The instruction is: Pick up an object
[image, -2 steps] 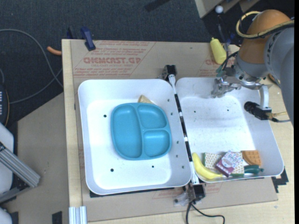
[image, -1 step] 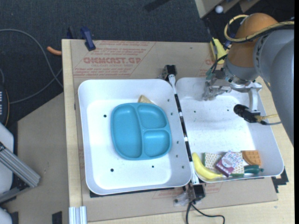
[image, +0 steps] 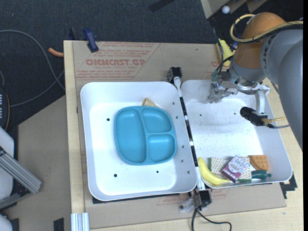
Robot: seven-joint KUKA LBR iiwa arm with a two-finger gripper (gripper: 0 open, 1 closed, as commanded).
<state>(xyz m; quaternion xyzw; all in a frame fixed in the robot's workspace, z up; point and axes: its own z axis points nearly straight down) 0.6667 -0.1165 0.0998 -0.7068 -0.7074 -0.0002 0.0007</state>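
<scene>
**Arm Poised at the Far Rim of the Right Bin, Objects Heaped at the Near One**

The blue plate, a smooth moulded plastic dish with rounded corners and three compartments, lay in the middle of the left bin, and serves here as the landmark. Just behind the plate's far edge a small tan wedge peeked out, its nature unclear. Both bins were shallow, glossy white trays with curved corners, joined by a dark strip to the plate's right.

Right of the plate, across that strip, sat the right bin. In its near corner, lower right of the plate, the pickable things were bunched together: a curved yellow banana, a speckled packet, a crinkled pink-and-white wrapper, a waffle-textured orange block and a green-handled tool, each touching its neighbour.

Up and to the right of the plate, the gripper hung at the right bin's far rim, well apart from that heap. Whether its pincer was spread or pressed together could not be told. The grey arm rose above it, with an orange band and a yellow cable looped over it.

The bins rested on a pale board printed with red lettering, over dark carpet.
</scene>
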